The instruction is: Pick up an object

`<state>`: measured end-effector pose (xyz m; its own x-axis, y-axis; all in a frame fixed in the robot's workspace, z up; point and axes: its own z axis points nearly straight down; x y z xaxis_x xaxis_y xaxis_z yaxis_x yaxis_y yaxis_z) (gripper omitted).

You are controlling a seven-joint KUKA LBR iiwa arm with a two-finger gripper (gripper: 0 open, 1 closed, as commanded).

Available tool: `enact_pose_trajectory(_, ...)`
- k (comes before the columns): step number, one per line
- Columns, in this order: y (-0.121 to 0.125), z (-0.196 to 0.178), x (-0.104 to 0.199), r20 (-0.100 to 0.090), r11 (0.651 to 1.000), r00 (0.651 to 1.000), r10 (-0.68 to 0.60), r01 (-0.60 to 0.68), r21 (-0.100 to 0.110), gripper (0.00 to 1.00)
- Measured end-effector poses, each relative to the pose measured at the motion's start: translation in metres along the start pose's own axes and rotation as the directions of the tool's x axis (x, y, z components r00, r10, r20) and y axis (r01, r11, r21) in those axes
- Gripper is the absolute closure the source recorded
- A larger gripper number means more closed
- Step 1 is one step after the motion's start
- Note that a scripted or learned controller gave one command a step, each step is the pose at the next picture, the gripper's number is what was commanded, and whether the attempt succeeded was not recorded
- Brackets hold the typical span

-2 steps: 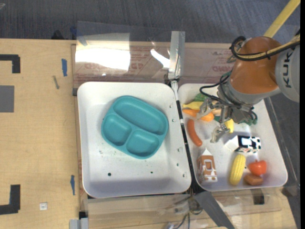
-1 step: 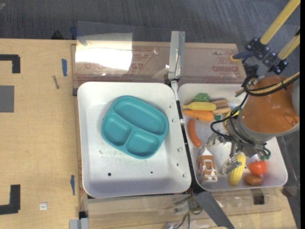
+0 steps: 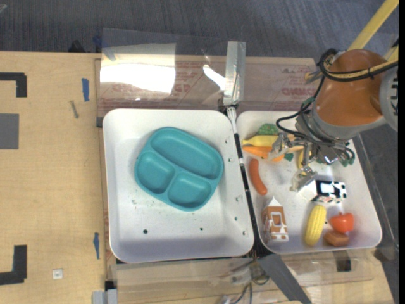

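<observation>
Bright, even overhead light falls on the worktop point(image 3: 44, 170), leaving the two white bins almost shadowless. The left bin point(image 3: 126, 220) shows only a soft shade along its inner walls, and the teal plate point(image 3: 180, 168) casts a faint rim of shadow. Strong glare whitens the clear plastic sheet point(image 3: 139, 75) behind the bins, with a second glint on the metal strip point(image 3: 234, 68). Focus is slightly soft overall; the small toys in the right bin point(image 3: 367, 233) look grainy.

A grey arm point(image 3: 393, 103) with a broad orange band point(image 3: 347, 87), black cables looped over it.
</observation>
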<state>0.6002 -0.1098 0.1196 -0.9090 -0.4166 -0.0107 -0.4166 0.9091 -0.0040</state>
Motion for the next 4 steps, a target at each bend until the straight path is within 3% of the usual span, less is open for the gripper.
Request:
enact_pose_trajectory(1,-0.007,0.030,-0.017,0.000,0.999,0.999,0.049,-0.049,-0.001,0.00)
enact_pose_trajectory(2,-0.043,0.031,-0.033,-0.007,0.999,0.999,-0.035,0.035,-0.007,0.00)
enact_pose_trajectory(3,-0.045,0.016,-0.038,0.013,1.000,0.999,-0.030,0.030,0.003,1.00)
enact_pose_trajectory(4,-0.044,0.019,-0.034,-0.002,1.000,1.000,-0.030,0.030,-0.005,0.00)
